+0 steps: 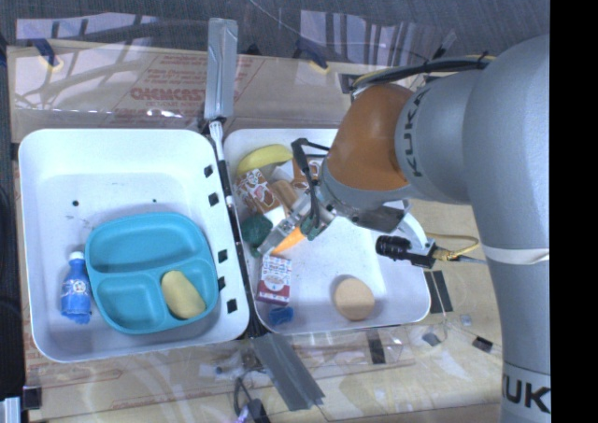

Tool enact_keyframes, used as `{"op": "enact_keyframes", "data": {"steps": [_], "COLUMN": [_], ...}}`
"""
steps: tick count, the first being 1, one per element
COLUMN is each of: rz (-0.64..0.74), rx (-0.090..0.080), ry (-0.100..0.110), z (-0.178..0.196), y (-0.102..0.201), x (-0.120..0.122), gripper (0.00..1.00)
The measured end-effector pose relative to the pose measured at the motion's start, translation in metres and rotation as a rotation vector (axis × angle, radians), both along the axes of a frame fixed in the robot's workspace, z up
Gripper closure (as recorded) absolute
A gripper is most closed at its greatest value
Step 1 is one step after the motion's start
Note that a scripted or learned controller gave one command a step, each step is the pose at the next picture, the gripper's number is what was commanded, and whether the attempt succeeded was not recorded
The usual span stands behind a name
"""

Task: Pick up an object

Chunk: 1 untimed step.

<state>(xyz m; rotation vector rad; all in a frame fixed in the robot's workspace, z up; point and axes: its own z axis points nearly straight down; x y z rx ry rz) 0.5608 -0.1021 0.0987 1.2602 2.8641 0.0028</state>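
- Camera view: we are looking down on two white bins as the arm (467, 122) is reaching into the right bin (402, 304) from the right.
- The gripper (301, 218) is hanging low over a heap near the divider: a banana (263, 159), a brown packet (263, 191), something green (258, 229) and an orange piece (290, 239). We cannot tell how it is set, or whether it is holding anything.
- A small red carton (275, 279) is lying just below the heap, and a tan ball (354, 298) is sitting apart nearer the front wall.
- We are judging the heap items light; the packet probably soft and crinkly, the banana bruisable, best taken across its middle.
- In the left bin (47, 160), a blue tray (140, 253) is carrying a yellow lemon (183, 293), with a bottle (77, 288) beside it.
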Motion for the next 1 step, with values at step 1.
{"op": "enact_keyframes", "data": {"steps": [1], "rz": [0.005], "rx": [0.0], "ry": [-0.003], "z": [0.0114], "y": [0.0005], "x": [0.0014], "gripper": [1.0]}}
